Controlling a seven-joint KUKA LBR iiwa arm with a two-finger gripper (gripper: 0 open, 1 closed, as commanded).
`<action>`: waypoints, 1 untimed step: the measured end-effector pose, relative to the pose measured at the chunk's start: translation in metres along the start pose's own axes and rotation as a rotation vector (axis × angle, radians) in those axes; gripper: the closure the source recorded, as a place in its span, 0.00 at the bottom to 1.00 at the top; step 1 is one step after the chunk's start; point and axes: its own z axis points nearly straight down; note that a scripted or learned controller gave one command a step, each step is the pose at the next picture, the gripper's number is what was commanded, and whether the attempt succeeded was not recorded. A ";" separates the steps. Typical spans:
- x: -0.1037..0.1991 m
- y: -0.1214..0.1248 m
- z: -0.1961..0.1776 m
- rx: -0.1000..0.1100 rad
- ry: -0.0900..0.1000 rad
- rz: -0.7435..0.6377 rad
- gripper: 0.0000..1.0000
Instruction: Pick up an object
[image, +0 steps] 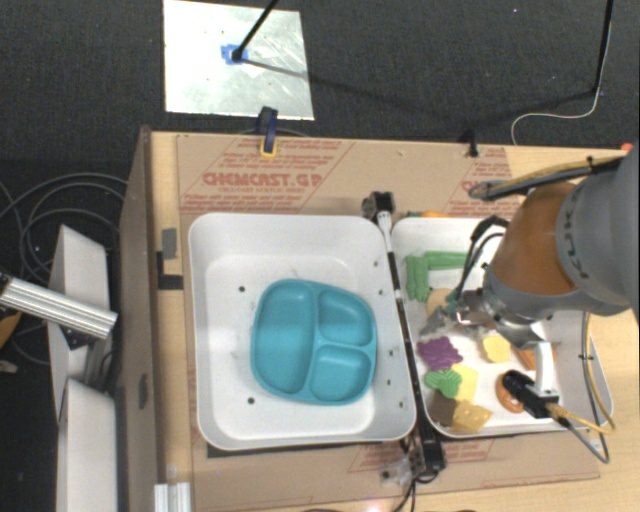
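Observation:
The right bin (575, 330) holds several small toy foods. A green piece (432, 270) lies at its far left, with a pale yellow piece (438, 298) just below it. Nearer the front are a purple grape bunch (438, 351), a yellow-green piece (447, 381), a tan piece (468, 416), a yellow piece (496, 347) and an orange piece (508, 400). My gripper (447, 316) hangs low over the left half of this bin, just above the purple bunch and beside the pale yellow piece. I see nothing between its tips. The grey and orange arm (560, 250) covers the bin's right part.
The left bin (215, 300) holds a teal divided plate (314, 341). A black divider clip (380, 208) sits at the back between the bins. Cardboard (300, 170) lies under both bins, and cables run along the left side of the bench.

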 end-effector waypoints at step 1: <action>-0.019 0.073 -0.002 -0.011 -0.003 -0.005 0.00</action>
